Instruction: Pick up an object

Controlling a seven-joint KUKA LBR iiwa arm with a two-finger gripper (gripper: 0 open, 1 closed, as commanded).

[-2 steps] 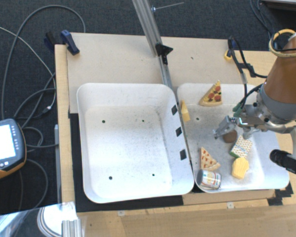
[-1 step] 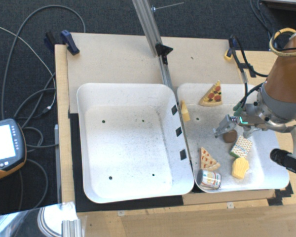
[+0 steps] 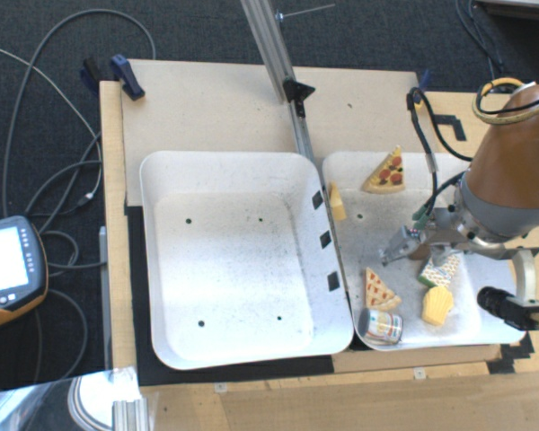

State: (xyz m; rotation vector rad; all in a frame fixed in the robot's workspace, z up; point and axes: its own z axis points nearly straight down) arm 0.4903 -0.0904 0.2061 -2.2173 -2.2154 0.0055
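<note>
In the right bin (image 3: 359, 232) lie several small toy foods. A pizza slice (image 3: 385, 172) with red toppings sits toward the bin's far end. A second, smaller pizza slice (image 3: 378, 289) lies toward the near end of the same bin, and just nearer than it a small can (image 3: 381, 327) rests on its side against the bin's near rim. A yellow corn cob (image 3: 438, 304) lies to the right of that smaller slice, well apart from the can. Just beyond the corn, a green-and-white patterned item (image 3: 439, 268) is partly covered by the arm; what it is cannot be told. A small yellow block (image 3: 337, 203) sits on the bin's left rim, by the divide from the left bin (image 3: 229, 259).

The end effector (image 3: 402, 245) hangs over the right bin, between the far pizza slice and the near one, its metal parts pointing left toward the bin's middle. Whether it is spread or pressed together cannot be told, and nothing is seen between its tips. The grey arm with its orange band (image 3: 512, 155) comes in over the bin's right side. Both bins rest on the wooden surface (image 3: 216, 106).
</note>
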